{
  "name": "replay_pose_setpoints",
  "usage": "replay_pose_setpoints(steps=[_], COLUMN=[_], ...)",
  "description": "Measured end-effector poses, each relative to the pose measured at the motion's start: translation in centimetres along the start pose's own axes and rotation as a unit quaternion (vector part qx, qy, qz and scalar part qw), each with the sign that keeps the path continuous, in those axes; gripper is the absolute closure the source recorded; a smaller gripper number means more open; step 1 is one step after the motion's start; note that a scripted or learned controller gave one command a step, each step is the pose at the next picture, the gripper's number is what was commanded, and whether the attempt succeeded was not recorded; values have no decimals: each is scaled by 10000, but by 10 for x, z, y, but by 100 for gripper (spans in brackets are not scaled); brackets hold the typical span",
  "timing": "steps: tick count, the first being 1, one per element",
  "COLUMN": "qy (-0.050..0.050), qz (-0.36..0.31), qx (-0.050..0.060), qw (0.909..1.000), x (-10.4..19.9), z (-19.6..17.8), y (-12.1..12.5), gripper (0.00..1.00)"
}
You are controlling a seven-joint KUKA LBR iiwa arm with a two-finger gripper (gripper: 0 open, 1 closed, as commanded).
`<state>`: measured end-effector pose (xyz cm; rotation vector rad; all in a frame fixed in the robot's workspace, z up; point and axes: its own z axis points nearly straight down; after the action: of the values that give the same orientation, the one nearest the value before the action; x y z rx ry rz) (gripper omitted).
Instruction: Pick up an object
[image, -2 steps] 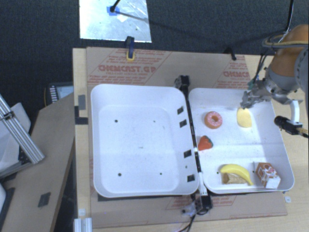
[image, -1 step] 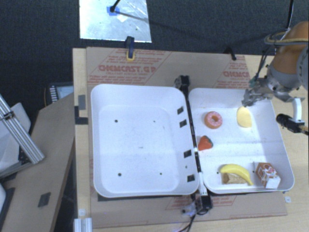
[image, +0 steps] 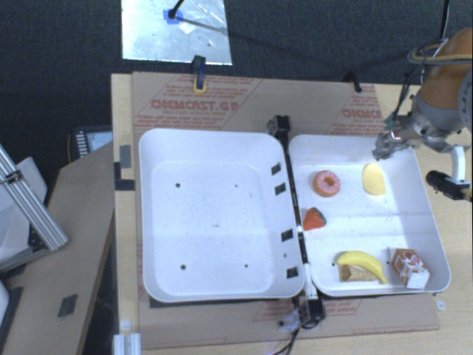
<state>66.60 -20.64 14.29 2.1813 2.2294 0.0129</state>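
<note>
The grey arm with its orange band is reaching in from the right, and its two-finger gripper [image: 386, 148] is hanging over the far right corner of the right-hand shallow white bin [image: 425, 198]. From here I cannot tell how the pincer is set.

A pale yellow lemon-shaped piece [image: 375, 179] is lying just below the gripper tip. A pink-frosted ring doughnut [image: 326, 183] is sitting beside it to the left, and a red strawberry-like piece [image: 315, 219] is resting near the divider between the bins. A yellow banana [image: 362, 262] is lying along the near wall, touching a brown bread-like slice [image: 355, 273], with a small red and white carton [image: 410, 267] nearby.

The left-hand shallow white bin [image: 214, 213] is sitting alongside.
</note>
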Motion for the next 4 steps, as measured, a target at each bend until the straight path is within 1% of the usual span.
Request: replay_pose_setpoints(steps=[3, 4], qy=[-26, 41], qz=[-33, 83], qx=[-57, 79], qw=[10000, 9999], x=[-1, -1], z=[-34, -76], y=[4, 5], gripper=[100, 100])
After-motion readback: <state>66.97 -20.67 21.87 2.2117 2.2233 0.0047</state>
